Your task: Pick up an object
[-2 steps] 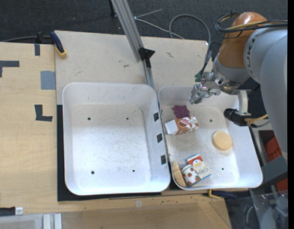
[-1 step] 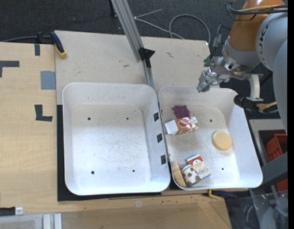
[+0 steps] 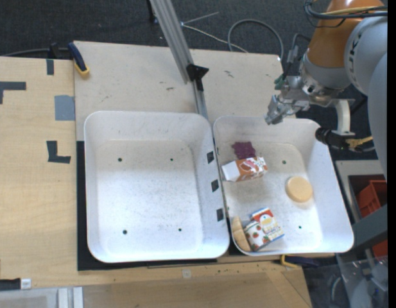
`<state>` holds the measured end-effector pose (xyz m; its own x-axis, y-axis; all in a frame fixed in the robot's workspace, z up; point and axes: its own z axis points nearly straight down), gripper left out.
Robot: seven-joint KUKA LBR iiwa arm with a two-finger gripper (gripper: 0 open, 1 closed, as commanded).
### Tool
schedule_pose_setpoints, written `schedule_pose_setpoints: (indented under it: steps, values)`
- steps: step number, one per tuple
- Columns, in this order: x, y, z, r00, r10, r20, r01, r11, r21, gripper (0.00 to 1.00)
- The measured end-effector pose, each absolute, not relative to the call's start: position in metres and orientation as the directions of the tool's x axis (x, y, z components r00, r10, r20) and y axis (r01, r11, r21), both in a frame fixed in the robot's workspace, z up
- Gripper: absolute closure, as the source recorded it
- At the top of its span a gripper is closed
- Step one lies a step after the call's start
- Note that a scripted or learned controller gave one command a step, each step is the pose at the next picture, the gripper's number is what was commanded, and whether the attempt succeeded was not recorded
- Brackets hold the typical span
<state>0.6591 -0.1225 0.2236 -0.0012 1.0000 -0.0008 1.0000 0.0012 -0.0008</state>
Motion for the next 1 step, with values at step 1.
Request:
schedule_pose_setpoints:
  steps: [1]
  values:
    - [0.6415,-0.0672,0.2144,-0.005,1.0,0.001,1.0,0.005,-0.003,1.0]
